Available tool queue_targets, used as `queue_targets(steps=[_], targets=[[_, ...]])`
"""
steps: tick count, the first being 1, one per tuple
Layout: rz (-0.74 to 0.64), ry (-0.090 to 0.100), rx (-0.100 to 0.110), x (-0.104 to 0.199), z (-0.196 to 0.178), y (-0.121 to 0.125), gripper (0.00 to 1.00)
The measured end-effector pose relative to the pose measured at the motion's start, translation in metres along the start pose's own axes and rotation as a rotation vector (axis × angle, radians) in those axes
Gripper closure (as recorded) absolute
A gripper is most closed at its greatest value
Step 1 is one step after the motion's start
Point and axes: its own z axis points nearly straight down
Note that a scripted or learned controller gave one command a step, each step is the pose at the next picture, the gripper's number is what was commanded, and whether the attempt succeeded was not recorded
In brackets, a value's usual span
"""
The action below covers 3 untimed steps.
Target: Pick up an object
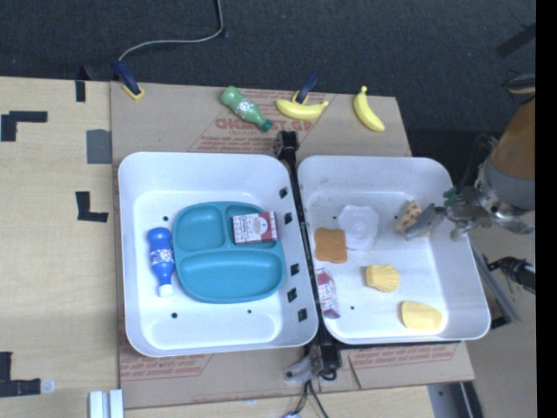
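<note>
Nearest the camera, at the right bin's (452,177) near right corner, lies a yellow wedge (421,315), with a smaller yellow lump (382,278) just beyond it to the left. At that bin's right wall sits the gripper (424,222), its dark fingers pointing left and low over the bin floor; how far the jaws are parted cannot be told, and nothing is seen between them. Touching or just beside the fingertips on the far side is a small tan speckled piece (408,210). Further left rest a clear plastic cup (359,225), an orange-brown slab (331,245) and, against the dividing wall, a red-and-white packet (326,291). The grey arm (513,177) enters from the right.

In the left bin (139,320) a blue divided tray (228,252) holds a small red carton (254,228); a blue bottle (160,260) lies beside the tray's left edge.

Beyond the bins, on the cardboard, lie a green bottle (244,108) and two bananas (300,108) (368,111).
</note>
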Motion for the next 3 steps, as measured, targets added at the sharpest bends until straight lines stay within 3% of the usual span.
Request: queue_targets(steps=[1, 2, 3], targets=[[-0.001, -0.006, -0.012, -0.004, 0.095, 0.063, 0.0], [-0.001, -0.004, -0.007, 0.031, 0.097, 0.064, 0.0], [-0.002, -0.002, -0.007, 0.054, 0.098, 0.118, 0.0]])
